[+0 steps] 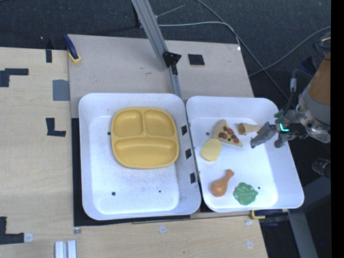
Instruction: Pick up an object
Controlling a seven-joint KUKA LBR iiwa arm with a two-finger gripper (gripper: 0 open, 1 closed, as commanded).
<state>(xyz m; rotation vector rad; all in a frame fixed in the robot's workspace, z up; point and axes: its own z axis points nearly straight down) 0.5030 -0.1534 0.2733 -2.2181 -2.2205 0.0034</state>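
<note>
So the setup was two white bins side by side, and everything grabbable sat in the right bin (269, 104). I'll use the pizza slice (227, 133) as my landmark, since it was the thing nearest the action. The gripper (271, 136) hung just to the right of the pizza slice, over the bin's right half, fingers spread apart with nothing between them. My guess is the spread was on purpose, kept wide so it could drop over something, and the pizza slice or the little tan piece (248, 128) just right of it looked like the likeliest targets.

The other candidates: a pale yellow round thing (211, 150) just below and left of the pizza slice, a toy drumstick (222, 183) further below, and a green leafy lump (245, 193) below and to the right, near the bin's front edge. They were spaced out enough that fingers could fit around any one of them.

Well left of the pizza slice, the left bin (91, 198) held a yellow divided plate (144, 137), lying flat and probably not the intended pick.

No brands, labels or readable writing anywhere that I could make out.
</note>
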